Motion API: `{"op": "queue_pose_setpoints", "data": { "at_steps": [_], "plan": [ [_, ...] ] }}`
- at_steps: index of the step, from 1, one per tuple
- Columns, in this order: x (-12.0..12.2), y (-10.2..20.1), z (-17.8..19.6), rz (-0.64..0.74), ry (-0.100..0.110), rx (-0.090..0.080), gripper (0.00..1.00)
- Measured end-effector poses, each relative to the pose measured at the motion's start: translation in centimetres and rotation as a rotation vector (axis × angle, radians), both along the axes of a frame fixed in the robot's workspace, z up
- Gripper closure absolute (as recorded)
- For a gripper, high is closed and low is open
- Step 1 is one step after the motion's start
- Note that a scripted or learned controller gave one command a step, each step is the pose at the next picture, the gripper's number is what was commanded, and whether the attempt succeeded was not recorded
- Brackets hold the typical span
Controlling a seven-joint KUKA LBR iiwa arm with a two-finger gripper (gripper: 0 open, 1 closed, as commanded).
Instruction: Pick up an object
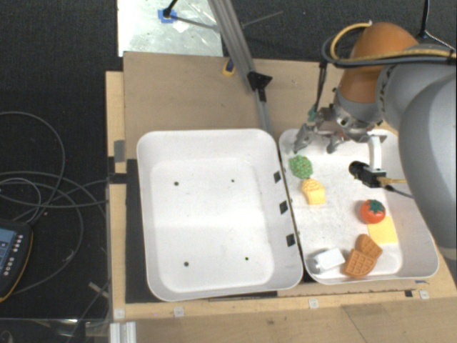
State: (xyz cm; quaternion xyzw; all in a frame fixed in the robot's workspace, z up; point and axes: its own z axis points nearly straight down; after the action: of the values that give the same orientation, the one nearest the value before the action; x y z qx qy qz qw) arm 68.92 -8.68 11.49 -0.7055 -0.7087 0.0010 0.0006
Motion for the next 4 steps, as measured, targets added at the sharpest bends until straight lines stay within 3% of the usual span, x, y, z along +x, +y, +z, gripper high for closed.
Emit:
{"op": "queue_pose_setpoints", "data": {
  "at_steps": [1, 4],
  "plan": [
    [0.2, 0.0, 1.5, 0.003, -0.008, -0.001, 1.00],
    [-0.9, 0.0, 16.2, -0.001, -0.011, -0.001, 1.00]
  ]
}}
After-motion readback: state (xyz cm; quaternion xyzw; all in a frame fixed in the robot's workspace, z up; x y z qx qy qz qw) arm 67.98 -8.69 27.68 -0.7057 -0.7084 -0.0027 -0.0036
